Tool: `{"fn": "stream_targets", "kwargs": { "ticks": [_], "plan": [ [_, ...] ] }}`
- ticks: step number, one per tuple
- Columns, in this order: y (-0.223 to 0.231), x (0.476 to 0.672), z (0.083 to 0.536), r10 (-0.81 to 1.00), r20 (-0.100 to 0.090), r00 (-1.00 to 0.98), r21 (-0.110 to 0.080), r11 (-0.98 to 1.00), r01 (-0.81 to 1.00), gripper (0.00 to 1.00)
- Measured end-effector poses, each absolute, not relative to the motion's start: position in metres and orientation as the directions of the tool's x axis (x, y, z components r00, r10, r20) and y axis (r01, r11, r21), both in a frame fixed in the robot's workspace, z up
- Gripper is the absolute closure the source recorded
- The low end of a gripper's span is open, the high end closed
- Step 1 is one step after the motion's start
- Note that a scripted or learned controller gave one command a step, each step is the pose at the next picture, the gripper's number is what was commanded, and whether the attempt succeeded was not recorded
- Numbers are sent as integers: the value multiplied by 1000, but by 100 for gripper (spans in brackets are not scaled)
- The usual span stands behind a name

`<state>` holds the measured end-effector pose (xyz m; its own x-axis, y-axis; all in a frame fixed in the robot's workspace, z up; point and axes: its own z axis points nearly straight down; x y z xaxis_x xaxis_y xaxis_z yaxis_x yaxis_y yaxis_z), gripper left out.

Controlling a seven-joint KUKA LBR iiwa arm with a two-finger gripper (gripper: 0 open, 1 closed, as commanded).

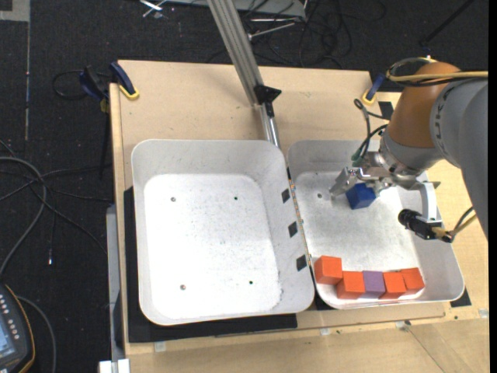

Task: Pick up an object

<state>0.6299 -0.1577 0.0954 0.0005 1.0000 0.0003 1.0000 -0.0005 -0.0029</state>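
Gripper point(359, 186) clamped on blue block point(360, 197) over right bin point(311, 155), mid-floor. Orange and purple blocks point(370, 281) crowded along near wall. Left bin point(147, 162) adjoining.

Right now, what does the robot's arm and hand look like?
The arm is a thick, rounded grey tube with an orange band above the wrist. Thin yellow and dark cables loop around that band. The hand is a compact silver-grey metal unit, with a white bracket and a small black fitting beside it.

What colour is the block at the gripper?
Blue, under the gripper, seen in the camera view.
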Motion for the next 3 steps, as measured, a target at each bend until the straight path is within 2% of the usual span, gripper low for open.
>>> {"fn": "stream_targets", "kwargs": {
  "ticks": [1, 2, 3],
  "plan": [
    [-158, 632, 106, 1000, -1, 1, 2, -1, 1000, 100],
    [-79, 631, 201, 1000, 2, -9, 9, 9, 1000, 100],
    [20, 603, 195, 1000, 4, -10, -3, 10, 1000, 100]
  ]
}}
